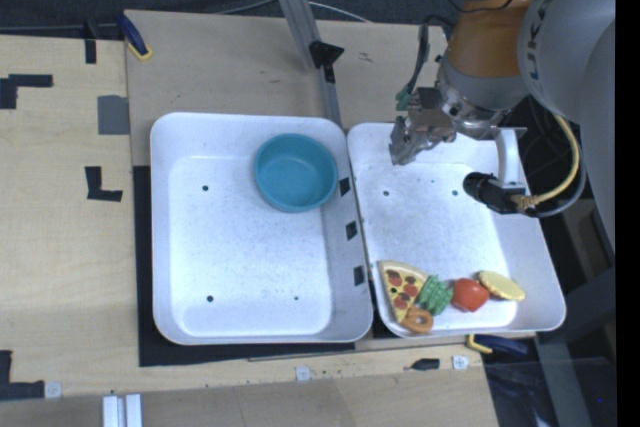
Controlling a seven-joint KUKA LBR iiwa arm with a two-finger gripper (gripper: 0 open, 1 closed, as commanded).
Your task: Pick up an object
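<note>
My gripper point(403, 152) hangs over the far left part of the right bin point(440, 215), below the orange-banded wrist. I see nothing between its fingers. A blue bowl point(294, 172) sits at the back right of the left bin point(200, 245). At the near edge of the right bin lie a pizza slice toy point(400, 286), a small green piece point(434, 294), a red tomato-like piece point(469, 294) and a yellow piece point(500, 286), all well in front of the gripper.
A grey metal pole point(300, 15) slants down to the divide between the bins. A black cable and plug point(490, 190) hang from the arm over the right bin's far right side. Tape marks lie on the bench at left.
</note>
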